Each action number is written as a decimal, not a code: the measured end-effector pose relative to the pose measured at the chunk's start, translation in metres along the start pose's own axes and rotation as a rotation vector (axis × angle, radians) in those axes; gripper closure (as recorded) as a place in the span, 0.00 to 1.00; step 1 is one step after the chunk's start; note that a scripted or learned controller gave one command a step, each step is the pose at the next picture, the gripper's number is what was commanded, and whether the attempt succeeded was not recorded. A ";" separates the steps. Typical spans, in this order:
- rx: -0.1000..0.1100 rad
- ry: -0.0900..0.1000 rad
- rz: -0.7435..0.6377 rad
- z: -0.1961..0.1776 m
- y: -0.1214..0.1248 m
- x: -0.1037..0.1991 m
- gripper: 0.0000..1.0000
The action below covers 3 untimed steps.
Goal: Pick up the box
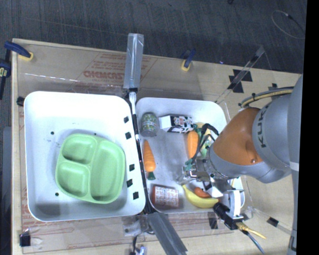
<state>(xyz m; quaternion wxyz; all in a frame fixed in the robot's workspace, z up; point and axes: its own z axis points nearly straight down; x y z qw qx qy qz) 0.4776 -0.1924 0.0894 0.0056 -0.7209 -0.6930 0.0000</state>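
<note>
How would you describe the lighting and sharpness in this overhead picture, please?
Camera view: even, soft lighting; the green divided plate casts a faint shadow in the left bin; mild glare on the bench's plastic sheet; slightly soft focus, the small box label illegible.

Readable markings:

1. Bench board (106,69), far side, above the left bin: red printed lettering, seen upside down, too blurred to spell out with certainty.
2. Arm (275,140), right side: dark letters on the grey casing beside the orange band, reading roughly "KU"; the remainder is cut off.
3. Small box (178,121), far end of the right bin: black-and-white printed label, wording too small to read.
4. Can (165,196), near end of the right bin: label illegible.
</note>
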 end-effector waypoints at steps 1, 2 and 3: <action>-0.001 0.000 0.000 0.000 0.000 0.000 0.00; -0.004 -0.006 0.138 -0.002 0.065 0.042 0.00; 0.002 -0.002 0.407 -0.002 0.142 0.012 0.00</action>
